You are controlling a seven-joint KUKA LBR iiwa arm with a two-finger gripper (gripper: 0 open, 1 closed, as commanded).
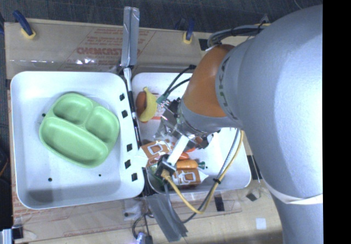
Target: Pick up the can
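My gripper (pixel 171 125) is low in the right bin (pixel 233 180), under the orange wrist band and largely hidden by the arm. Just below it, near the bin's front wall, lies an orange-labelled container (pixel 188 174) that may be the can. A second orange-and-white packet (pixel 156 149) lies to the gripper's left. I see nothing clearly held by the gripper.
An orange-brown round fruit with a yellow piece (pixel 146 103) sits at the right bin's left wall. The left bin (pixel 27 182) holds a green divided plate (pixel 79 128). The big grey arm covers the right half of the right bin.
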